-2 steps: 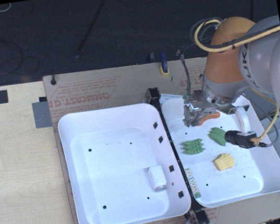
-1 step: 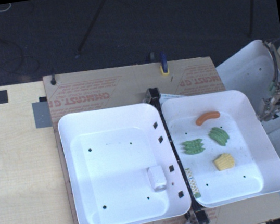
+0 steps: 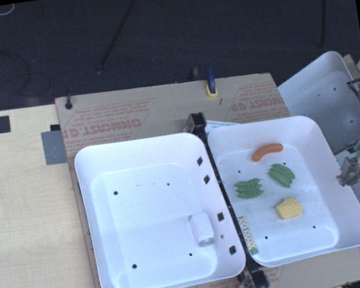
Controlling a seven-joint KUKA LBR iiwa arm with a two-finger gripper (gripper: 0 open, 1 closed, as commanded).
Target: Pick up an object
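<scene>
Left bin (image 3: 99,187): holding a white block (image 3: 201,228) near its right wall.
Right bin (image 3: 316,145): holding an orange sausage (image 3: 266,151), two green pieces (image 3: 248,189) (image 3: 281,175), a yellow corn cob (image 3: 288,208).
Jaws: state impossible to tell.

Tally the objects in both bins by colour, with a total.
Green: 2, one and another, right bin
Orange: 1, right bin
Yellow: 1, right bin
White: 1, left bin
Total: 5
</scene>
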